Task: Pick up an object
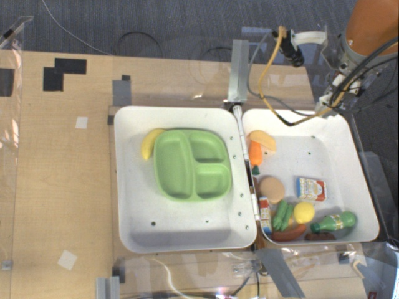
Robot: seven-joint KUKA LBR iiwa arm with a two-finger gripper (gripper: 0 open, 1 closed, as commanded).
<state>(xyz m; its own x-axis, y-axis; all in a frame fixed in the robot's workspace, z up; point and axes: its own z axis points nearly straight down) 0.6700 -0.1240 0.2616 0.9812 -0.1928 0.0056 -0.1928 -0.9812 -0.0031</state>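
Two white bins, arm (373, 14) at upper right, gripper state can't tell.
Left bin (131, 217): one green tray (190, 164), one banana (148, 143). Right bin (336, 142): about nine toy foods, lower left. Wooden bench (56, 185), grey carpet.

Plastic toys in plastic bins on a pale wood-look bench

The bench (56, 185) shows a light wood grain with a matt finish; behind it, along the top of the frame, lies rough dark carpet (156, 11). Both white bins (187, 229) look like smooth moulded plastic with a soft sheen. The green divided tray (190, 164) is satiny plastic, and the green bottle (333, 222) at lower right is glossy. The arm's orange band (374, 11) is smooth and slightly shiny.
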